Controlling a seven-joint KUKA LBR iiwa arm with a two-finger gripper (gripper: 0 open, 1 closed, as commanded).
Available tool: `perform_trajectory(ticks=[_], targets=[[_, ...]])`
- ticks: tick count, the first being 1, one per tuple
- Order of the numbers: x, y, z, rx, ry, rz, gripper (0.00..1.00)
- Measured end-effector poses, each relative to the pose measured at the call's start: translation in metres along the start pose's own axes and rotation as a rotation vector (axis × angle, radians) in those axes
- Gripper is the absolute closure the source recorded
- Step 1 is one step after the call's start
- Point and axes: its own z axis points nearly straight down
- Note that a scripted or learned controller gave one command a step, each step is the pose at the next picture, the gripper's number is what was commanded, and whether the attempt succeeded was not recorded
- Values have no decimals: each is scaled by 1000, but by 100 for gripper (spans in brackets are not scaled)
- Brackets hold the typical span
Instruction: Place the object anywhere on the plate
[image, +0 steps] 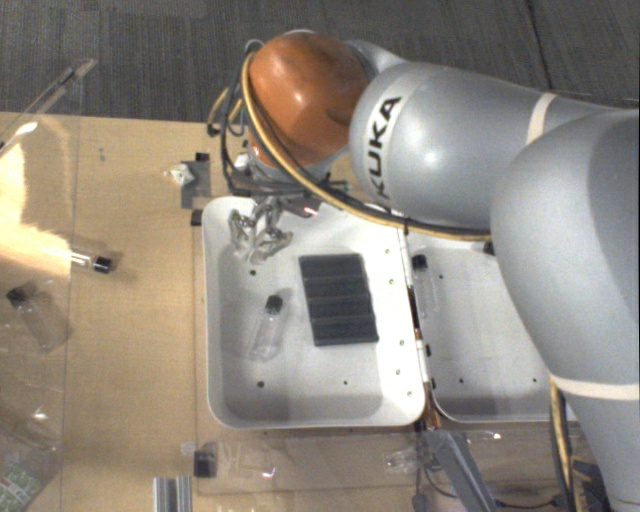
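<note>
A small clear bottle (267, 327) with a black cap lies in the left bin (225, 400), left of centre. To its right, flat on the bin floor, is the plate (339, 298), a dark ribbed rectangle. My gripper (259, 234) hangs over the bin's far left corner, well above the bottle in the picture and apart from it. Its metal fingers (241, 226) stand open with nothing between them. The orange band and grey arm cover the bin's far edge.
A second clear bottle (421, 285) with a black cap lies in the right bin (490, 400), along its left wall. The arm hides most of that bin. On the bench to the left lie two more clear bottles (88, 261) (30, 315).
</note>
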Motion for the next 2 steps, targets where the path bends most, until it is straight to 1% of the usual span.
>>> perform_trajectory(ticks=[1, 2], targets=[[15, 21, 27, -1, 0, -535, 100], [37, -8, -61, 0, 0, -1002, 100]])
